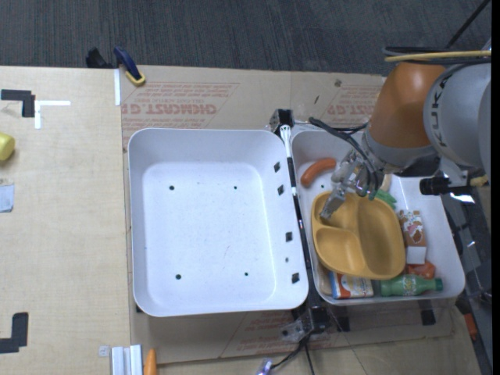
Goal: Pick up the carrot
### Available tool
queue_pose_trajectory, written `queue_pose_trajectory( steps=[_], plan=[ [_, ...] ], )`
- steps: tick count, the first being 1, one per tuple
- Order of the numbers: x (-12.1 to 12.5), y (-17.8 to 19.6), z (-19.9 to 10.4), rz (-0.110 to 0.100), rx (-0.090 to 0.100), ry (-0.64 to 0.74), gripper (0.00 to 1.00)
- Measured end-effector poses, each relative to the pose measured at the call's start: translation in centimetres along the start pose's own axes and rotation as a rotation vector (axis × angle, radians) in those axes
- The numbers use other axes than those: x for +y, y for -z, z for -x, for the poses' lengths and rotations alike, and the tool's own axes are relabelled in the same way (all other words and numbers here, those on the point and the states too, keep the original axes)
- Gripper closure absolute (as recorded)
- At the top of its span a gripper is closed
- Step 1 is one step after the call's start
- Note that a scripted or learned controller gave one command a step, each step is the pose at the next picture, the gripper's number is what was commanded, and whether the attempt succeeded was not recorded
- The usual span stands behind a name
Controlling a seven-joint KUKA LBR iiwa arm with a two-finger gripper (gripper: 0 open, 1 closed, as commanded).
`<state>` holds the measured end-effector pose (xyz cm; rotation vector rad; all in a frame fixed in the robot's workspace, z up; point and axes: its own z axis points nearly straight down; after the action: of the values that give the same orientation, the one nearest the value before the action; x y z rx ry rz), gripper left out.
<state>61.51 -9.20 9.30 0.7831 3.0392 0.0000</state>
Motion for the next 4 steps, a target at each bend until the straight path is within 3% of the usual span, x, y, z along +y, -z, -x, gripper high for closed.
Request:
queue_pose_trajectory(
  steps=[2, 3, 4],
  plan=[
    [-1.1, -0.1, -1.1, -0.001, -0.001, -0.476, 0.00],
    [2.9, 9.9, -5.3, -0.001, -0.001, -0.629, 0.00],
    [2.9, 9.8, -8.9, -0.003, 0.002, -0.725, 0.00]
  ],
)
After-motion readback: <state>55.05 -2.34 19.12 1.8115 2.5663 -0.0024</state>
